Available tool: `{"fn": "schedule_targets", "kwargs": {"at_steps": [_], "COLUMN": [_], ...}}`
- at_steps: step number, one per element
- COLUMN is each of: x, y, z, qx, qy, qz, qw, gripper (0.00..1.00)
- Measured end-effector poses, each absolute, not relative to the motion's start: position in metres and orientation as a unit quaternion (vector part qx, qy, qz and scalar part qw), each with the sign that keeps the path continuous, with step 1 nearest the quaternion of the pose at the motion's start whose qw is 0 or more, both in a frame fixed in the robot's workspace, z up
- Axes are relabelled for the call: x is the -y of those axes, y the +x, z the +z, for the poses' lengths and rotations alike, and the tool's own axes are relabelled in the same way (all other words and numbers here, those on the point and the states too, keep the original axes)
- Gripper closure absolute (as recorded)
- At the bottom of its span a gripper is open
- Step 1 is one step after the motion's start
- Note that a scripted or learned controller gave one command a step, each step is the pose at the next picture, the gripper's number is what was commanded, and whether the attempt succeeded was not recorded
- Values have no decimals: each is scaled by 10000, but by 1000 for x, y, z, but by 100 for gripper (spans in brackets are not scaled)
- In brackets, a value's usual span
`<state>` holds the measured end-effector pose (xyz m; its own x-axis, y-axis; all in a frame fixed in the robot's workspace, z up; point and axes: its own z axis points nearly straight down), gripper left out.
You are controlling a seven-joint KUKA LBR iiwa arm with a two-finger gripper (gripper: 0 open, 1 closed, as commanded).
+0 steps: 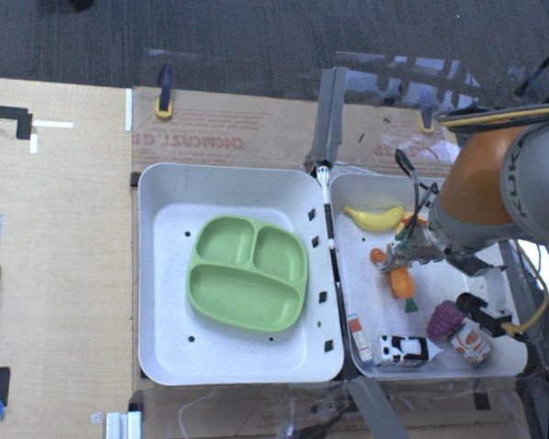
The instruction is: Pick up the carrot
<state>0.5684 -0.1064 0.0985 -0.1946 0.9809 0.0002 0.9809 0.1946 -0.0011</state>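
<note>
The carrot (401, 285) is orange with a small green top and lies in the right bin (515, 364), near its middle. My gripper (402, 260) hangs directly over the carrot's upper end, touching it or just above it. The grey arm with its orange band (478, 183) reaches in from the right and hides the bin's far right corner.
In the right bin are a banana (376, 217), a small orange piece (377, 256), purple grapes (445, 317), a can (471, 344), a black-and-white carton (403, 351) and a small red-and-white item (358, 340). The left bin (153, 254) holds a green divided plate (249, 273).
</note>
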Motion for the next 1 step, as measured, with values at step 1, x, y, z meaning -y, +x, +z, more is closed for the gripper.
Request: {"fn": "schedule_targets", "kwargs": {"at_steps": [1], "x": [42], "y": [555], "z": [187], "qx": [7232], "qy": [-6907], "qz": [31], "qw": [23], "gripper": [100]}}
